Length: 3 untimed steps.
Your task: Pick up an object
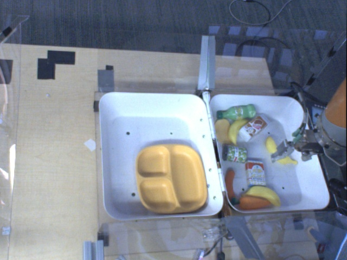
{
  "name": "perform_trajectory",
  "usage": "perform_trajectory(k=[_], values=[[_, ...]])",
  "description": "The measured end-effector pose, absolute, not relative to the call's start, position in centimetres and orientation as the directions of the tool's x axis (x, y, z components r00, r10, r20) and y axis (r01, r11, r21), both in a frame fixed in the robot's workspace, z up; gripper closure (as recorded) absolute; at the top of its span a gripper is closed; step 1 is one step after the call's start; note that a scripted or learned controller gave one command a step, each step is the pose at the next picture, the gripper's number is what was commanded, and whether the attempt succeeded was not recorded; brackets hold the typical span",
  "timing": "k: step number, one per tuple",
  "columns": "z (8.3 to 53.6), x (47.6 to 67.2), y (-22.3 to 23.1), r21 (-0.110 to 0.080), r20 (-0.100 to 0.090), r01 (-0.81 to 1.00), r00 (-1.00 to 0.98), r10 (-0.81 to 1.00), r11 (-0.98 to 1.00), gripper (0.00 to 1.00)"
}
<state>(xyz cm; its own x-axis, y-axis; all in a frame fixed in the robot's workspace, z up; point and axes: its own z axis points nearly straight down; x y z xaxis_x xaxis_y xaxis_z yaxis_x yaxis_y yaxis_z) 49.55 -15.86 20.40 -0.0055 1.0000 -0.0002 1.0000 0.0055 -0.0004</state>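
The right bin (312, 196) holds several toy foods. Among them are a green bottle (237, 112), a banana (235, 130), a red-and-white carton (254, 128), a green can (235, 154), a second red-and-white carton (255, 173), a red sausage (230, 182), another banana (264, 192) and an orange piece (255, 202). A yellow piece (270, 144) lies right of centre. My gripper (293, 151) hangs open at the bin's right side, just over a small yellow piece (288, 161). Nothing shows between its fingers.
The left bin (116, 145) holds a yellow compartment tray (171, 176). A metal divider post (206, 64) stands behind the seam between the bins. Black cables (249, 7) lie on the floor behind the bench. The arm's orange band (336, 110) is at the right edge.
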Motion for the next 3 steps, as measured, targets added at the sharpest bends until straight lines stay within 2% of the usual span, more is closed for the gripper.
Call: perform_trajectory(k=[1,2,3], values=[[14.1,56.2,-13.3,-0.001,0.0,0.997,0.083,0.997,-0.083,0.0],[8.8,57.3,-17.3,0.008,0.0,0.994,0.108,0.994,-0.108,0.0],[9.8,57.5,-17.2,0.012,0.003,0.994,0.105,0.994,-0.105,1.0]])
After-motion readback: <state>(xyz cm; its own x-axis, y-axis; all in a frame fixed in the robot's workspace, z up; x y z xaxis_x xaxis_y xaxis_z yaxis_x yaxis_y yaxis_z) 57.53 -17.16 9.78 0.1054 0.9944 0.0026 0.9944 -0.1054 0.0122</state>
